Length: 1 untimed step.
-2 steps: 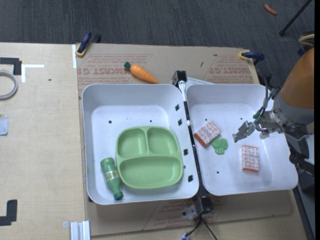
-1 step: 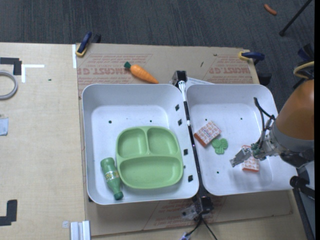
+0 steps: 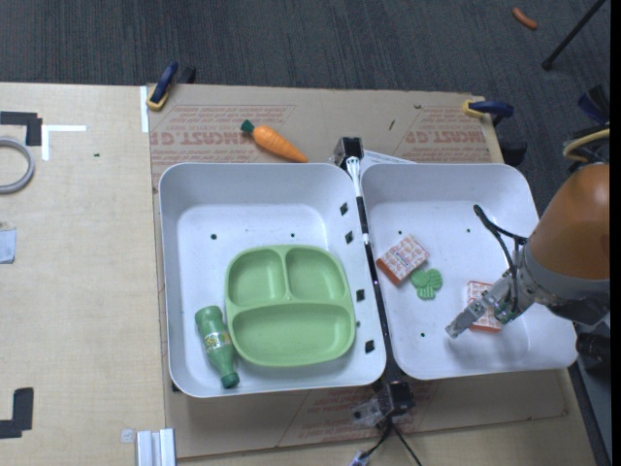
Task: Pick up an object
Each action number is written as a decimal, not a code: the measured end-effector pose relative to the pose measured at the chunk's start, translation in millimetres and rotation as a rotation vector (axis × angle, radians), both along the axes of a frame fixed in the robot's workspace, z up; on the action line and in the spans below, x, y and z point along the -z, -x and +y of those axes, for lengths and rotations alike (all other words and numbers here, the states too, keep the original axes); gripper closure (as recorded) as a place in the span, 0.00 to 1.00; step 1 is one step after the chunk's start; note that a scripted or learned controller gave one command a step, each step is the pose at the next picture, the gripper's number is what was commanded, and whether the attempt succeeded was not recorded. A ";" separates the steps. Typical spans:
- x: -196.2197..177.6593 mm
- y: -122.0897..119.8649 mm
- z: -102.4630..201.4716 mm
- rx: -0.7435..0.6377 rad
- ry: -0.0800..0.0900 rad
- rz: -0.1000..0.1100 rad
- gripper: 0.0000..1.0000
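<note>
Camera view: the gripper [image 3: 464, 324], finger state indiscernible, sits low in the right bin [image 3: 456, 187] beside a small red-and-white packet [image 3: 478, 294]; nothing lifted, pick outstanding.

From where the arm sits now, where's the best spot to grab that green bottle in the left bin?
Probably mid-body, coming straight down. The green bottle lies flat on the left bin floor, neck toward the near wall, its side close against the green divided plate. Set the jaws across its width; the plate side leaves little room.
</note>
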State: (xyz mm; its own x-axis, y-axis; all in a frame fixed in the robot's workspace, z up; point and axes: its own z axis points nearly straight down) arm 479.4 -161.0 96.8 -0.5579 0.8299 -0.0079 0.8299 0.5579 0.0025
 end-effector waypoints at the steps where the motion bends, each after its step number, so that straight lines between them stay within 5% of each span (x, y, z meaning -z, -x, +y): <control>1: -11.0 -4.1 -1.5 0.003 0.006 -0.015 1.00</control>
